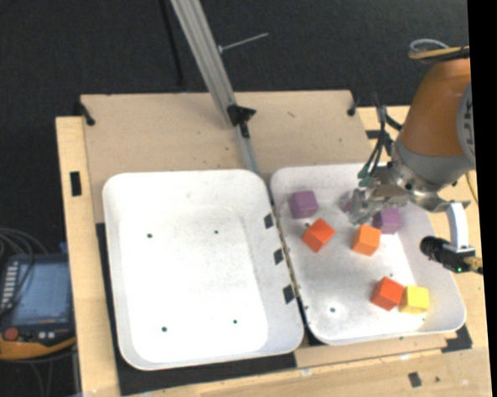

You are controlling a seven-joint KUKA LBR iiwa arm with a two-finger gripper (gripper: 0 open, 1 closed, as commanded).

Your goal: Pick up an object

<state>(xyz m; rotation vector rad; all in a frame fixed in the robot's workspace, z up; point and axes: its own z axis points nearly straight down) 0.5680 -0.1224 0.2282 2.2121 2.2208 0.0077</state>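
Gripper (365,207) sits low over the right bin (340,326), upper-middle part, hanging from the grey wrist w/ the orange band of the arm (440,110) coming in from the right; can't tell if it's open, closed or gripping anything, too blurred and seen from above. Directly below it, touching or nearly so, is an orange cube (365,240), tilted a bit. Just right of gripper, partly tucked under the wrist, a purple cube (389,219). To the left, near the bin's upper-left area, a second purple cube (302,203), and just below-right of that an orange-red cube (318,234) turned cornerwise. Further toward the near-right corner of the same bin, a red-orange cube (388,293) w/ a yellow cube (416,299) touching its right side. All six blocks lie on the bin floor, none visibly lifted. Left bin (123,201) is alongside, the two rims meeting at the middle w/ small dark clips along the seam. Both bins rest on a tan bench (160,127). A slanted metal pole (206,57) runs from top centre down to the bins' junction. Off the bench at far left, a pendant w/ screen (32,295) and cables on dark floor.
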